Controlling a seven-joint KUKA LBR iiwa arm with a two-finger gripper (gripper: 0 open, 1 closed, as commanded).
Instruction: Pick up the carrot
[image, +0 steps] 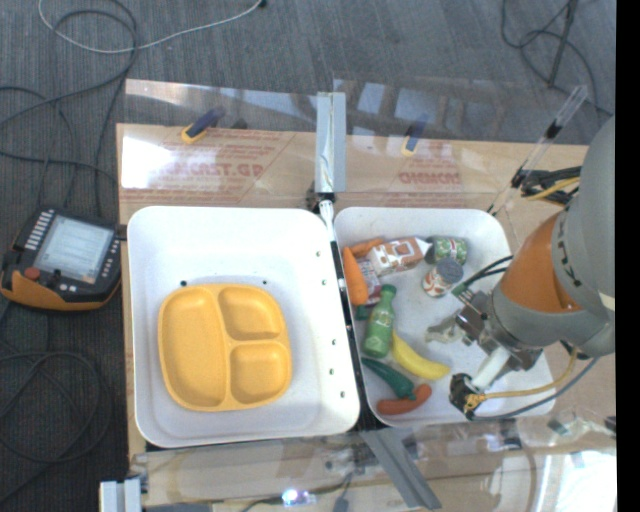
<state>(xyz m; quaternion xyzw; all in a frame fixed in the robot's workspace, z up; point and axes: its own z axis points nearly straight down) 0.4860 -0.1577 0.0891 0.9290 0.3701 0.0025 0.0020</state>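
Note:
The carrot (353, 279) is a short orange stick lying against the left wall of the right bin (480, 222), just left of a green bottle (379, 320). My gripper (452, 327) hangs over the right half of that bin, well to the right of the carrot and apart from it. The grey wrist with its orange band (530, 285) reaches in behind it from the right. Nothing is visibly held.
The right bin also holds a banana (418, 360), a red pepper (403, 403), a dark green vegetable (388, 376), an orange-white packet (396, 253), a green can (448, 248) and a small round item (435, 284). A yellow divided plate (225, 345) sits in the left bin (150, 240).

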